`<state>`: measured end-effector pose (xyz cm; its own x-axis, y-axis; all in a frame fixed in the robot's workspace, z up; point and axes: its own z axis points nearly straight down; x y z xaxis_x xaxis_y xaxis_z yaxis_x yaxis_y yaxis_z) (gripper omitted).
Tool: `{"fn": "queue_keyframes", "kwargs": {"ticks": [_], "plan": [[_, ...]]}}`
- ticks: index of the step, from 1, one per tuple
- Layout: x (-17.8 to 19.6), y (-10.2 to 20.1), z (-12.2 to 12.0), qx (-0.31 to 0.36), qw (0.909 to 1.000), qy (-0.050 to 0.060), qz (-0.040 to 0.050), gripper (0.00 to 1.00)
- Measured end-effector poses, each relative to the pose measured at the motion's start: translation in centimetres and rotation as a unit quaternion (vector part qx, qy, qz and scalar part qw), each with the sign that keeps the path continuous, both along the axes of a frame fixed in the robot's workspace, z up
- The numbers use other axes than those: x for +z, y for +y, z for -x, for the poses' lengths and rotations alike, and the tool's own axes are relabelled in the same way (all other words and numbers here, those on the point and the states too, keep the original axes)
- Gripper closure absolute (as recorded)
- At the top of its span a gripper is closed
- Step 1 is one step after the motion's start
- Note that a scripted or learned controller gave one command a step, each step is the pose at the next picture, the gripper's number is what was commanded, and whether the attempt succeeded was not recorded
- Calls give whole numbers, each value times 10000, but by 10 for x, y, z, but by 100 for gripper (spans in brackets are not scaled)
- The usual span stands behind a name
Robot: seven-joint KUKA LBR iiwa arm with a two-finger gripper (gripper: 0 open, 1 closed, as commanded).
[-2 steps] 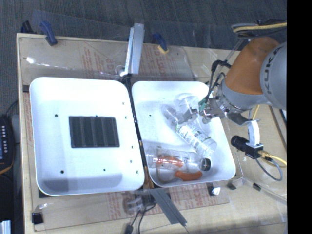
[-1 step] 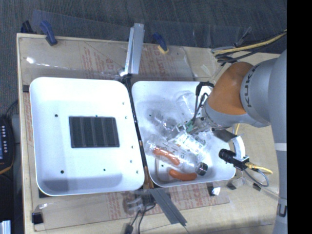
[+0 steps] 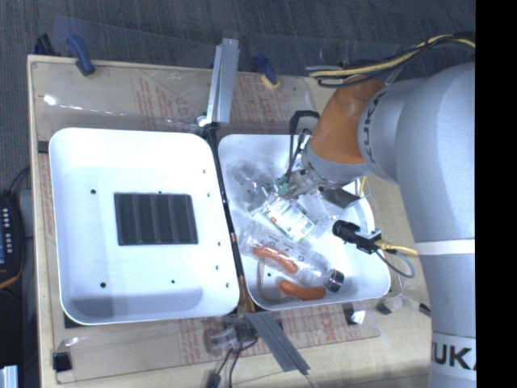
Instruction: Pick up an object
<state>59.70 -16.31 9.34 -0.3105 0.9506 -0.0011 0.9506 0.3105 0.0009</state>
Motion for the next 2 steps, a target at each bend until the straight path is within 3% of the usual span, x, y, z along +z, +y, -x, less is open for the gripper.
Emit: {"fn": "queue_keyframes", "kwargs": {"ticks": [1, 2], "plan": [[14, -3, -2, 15, 10000, -36, 37, 100], [5, 6, 10, -196, 9998, -56, 31, 100]]}}
